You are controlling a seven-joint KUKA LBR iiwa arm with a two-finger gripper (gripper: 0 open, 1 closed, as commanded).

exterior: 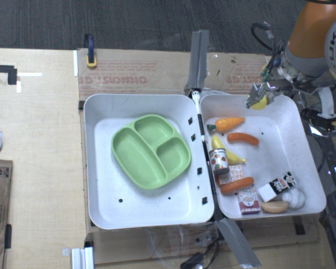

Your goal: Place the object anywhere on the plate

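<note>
A small yellow thing point(260, 102) sits between the fingers of the grey robot gripper point(257, 98), up over the far edge of the right white bin point(305, 150). The fingers seem to be pinching it, though it is too small to tell what it is. So the pick-up step looks done, and the carry step is the one in hand. The green plastic plate with three sections point(151, 150) lies in the middle of the left white bin point(101, 167), well apart from the gripper. For the next move, the arm has to go left, over the wall between the two bins, and come down above the plate before the fingers let go. Any section will do. More toy food lies in the right bin: an orange carrot point(228, 123), a red sausage point(242, 139), a yellow banana point(224, 152) and a small tin can point(219, 161). Both bins rest on the light wooden desk point(33, 128).
</note>
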